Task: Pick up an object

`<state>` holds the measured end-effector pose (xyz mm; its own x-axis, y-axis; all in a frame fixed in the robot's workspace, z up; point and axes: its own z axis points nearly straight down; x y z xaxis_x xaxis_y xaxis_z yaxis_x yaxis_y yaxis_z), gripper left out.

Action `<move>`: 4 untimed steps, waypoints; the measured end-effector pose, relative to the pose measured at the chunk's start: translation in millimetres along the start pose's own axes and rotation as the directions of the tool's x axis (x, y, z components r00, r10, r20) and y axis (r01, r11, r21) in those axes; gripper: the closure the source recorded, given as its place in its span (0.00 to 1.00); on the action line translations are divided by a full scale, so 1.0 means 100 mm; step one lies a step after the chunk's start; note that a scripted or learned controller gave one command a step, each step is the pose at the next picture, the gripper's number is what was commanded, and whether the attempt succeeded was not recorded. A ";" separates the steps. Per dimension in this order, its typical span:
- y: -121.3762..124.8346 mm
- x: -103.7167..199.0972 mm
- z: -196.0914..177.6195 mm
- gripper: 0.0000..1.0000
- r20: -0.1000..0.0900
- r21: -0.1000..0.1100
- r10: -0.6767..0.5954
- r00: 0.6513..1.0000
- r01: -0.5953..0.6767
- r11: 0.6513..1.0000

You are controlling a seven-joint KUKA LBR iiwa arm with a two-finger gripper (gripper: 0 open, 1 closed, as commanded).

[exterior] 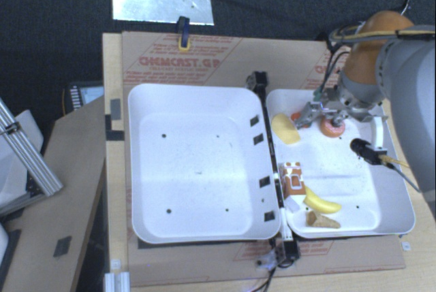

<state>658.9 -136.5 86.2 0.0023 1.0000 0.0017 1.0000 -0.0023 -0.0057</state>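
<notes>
Five loose things lie in the right bin [385,205]. I treat the red disc [333,128] as the target, since it sits closest to the tool [310,115]. The tool hangs low over the bin's far end. The disc lies just beside it, on the side nearer the arm, partly tucked under the wrist. Whether the tool is spread or pressed together I cannot tell from this angle, and nothing shows as held.

The disc looks round, flat and matte, with no long axis, so I judge that the approach direction matters little. What matters is a short shift back toward the arm before any descent.

On the opposite side, toward the left bin [197,168], rests a yellow lump [286,128]. It is smooth and egg-shaped, and its long axis runs roughly from the far wall toward the near one. It is also near the tool and is bulkier, so it makes a fair second choice.

Well apart, at the near end:
- an orange and white block [293,179], boxy
- a banana [321,203], curved and glossy, lying crosswise
- a tan scrap [321,220], rough-edged, just beside the banana
</notes>
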 end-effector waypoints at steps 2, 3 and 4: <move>-0.46 -0.64 -0.03 0.00 -0.011 -0.016 -0.009 1.000 0.008 1.000; -0.45 -0.66 -0.14 1.00 0.004 -0.023 -0.014 1.000 0.014 1.000; -0.43 0.08 -0.02 1.00 0.009 -0.018 -0.010 1.000 0.011 1.000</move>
<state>615.7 -128.6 88.9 -0.0082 0.9999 -0.0072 0.9999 0.0083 0.0122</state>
